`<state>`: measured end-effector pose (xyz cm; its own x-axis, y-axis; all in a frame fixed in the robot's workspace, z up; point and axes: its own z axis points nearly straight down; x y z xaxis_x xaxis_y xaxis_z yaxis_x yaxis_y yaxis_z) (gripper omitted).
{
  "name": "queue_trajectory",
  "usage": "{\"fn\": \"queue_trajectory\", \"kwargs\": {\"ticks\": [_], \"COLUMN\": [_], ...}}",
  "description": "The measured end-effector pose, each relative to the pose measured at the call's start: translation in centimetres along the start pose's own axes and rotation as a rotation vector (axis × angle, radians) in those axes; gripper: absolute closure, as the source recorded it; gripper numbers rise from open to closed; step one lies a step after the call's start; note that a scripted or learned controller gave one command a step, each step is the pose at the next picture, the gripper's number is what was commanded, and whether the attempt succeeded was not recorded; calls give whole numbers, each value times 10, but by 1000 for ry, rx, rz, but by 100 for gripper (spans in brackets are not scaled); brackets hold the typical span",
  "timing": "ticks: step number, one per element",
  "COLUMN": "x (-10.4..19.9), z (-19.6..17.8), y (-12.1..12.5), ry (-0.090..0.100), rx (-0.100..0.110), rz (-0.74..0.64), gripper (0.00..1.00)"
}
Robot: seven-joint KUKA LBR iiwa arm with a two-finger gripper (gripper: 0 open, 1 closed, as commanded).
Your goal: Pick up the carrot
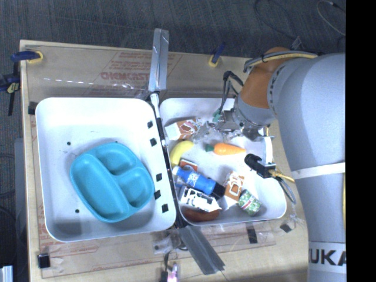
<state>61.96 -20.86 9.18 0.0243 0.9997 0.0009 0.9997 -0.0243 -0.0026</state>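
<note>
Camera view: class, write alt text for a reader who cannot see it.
An orange carrot lies among cluttered items in the right white bin, with the grey arm's tool just above it. The left bin holds a blue divided plate.

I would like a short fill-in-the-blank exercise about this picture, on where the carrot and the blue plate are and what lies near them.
1. The carrot lies in the ____ bin.
2. The divided plate in the left bin is ____ in colour.
3. The arm wears an ____ band above its wrist.
4. Left of the carrot lies a yellow ____.

Missing words: right; blue; orange; banana
</note>
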Motion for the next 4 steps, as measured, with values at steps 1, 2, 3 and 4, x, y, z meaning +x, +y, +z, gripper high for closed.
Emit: {"fn": "queue_trajectory", "kwargs": {"ticks": [1, 2, 3, 4], "x": [30, 0, -5, -2], "z": [-5, 1, -32, -119], "y": [-12, -73, -143, -143], "ry": [1, 0, 0, -1], "rx": [3, 0, 0, -2], "rz": [87, -31, 74, 37], "gripper": [0, 0, 0, 0]}}
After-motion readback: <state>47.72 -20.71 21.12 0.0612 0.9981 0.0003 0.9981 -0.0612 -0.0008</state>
